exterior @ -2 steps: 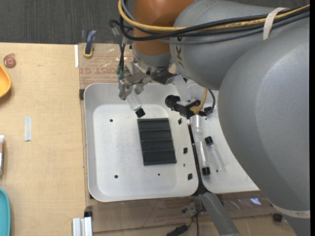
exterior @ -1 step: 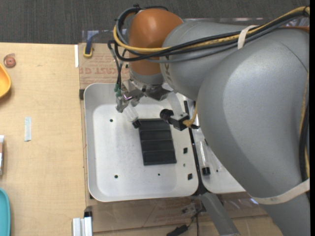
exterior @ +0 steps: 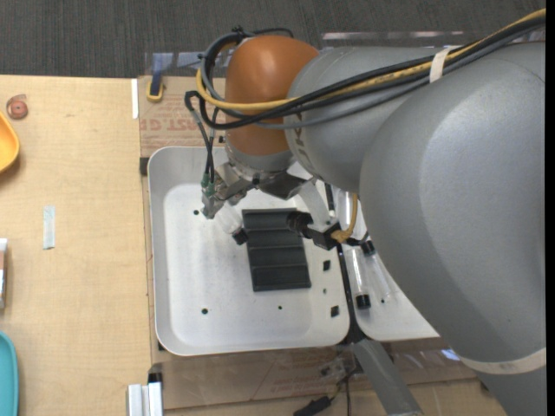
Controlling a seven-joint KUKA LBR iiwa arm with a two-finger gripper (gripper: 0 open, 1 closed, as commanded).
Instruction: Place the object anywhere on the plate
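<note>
At the far left (about nine o'clock) a yellow-orange rim curves on the wooden bench, and a teal rim sits at seven o'clock; either could be the plate, I cannot tell which. Reddish print on the cardboard at eleven o'clock of the left bin is too broken to read. Mid-bin, at six o'clock of the orange band, hangs a black ribbed block I take for the gripper; whether it is spread or pinching anything cannot be told. Where the object lies I cannot tell either, so placing looks undone. The right bin lies under the arm.
</note>
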